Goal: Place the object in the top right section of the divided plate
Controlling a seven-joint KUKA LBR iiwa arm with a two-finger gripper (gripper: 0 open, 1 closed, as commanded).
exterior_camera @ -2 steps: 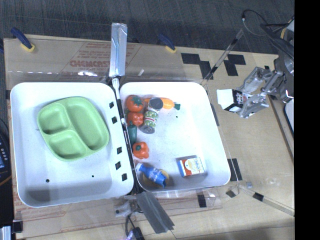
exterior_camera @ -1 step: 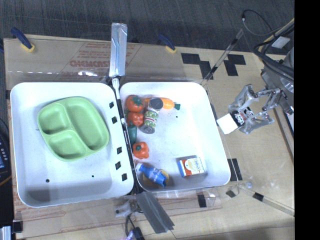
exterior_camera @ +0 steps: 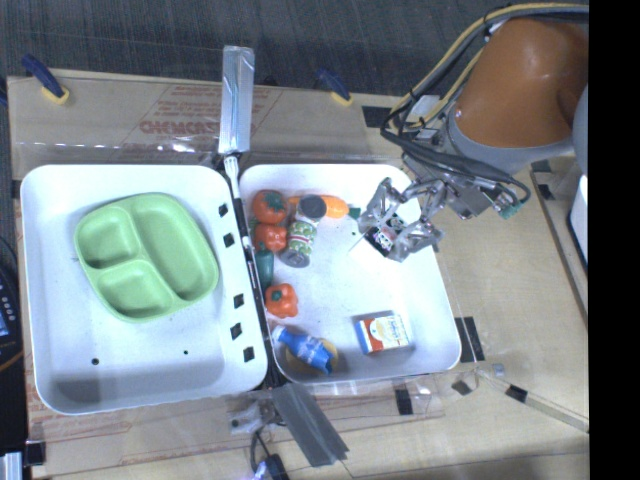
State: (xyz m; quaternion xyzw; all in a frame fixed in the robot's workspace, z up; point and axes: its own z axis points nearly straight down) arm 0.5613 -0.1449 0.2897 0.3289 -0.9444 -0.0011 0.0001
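A green divided plate point(exterior_camera: 147, 256) lies in the left white bin point(exterior_camera: 60, 368), its three sections bare. My gripper point(exterior_camera: 388, 233) hangs over the upper right part of the right bin point(exterior_camera: 430, 298), to the right of the toy food. Nothing shows between its fingers. The nearest items are an orange piece point(exterior_camera: 334, 207) and a dark-capped can point(exterior_camera: 301, 232) to the gripper's left.
Along the right bin's left side lie red tomatoes point(exterior_camera: 269, 208), a green pepper point(exterior_camera: 264, 265) and a small orange pumpkin point(exterior_camera: 282, 300). A blue and yellow item point(exterior_camera: 306, 350) and an orange carton point(exterior_camera: 382, 332) sit near the front wall. Cables point(exterior_camera: 440, 108) trail off the arm.
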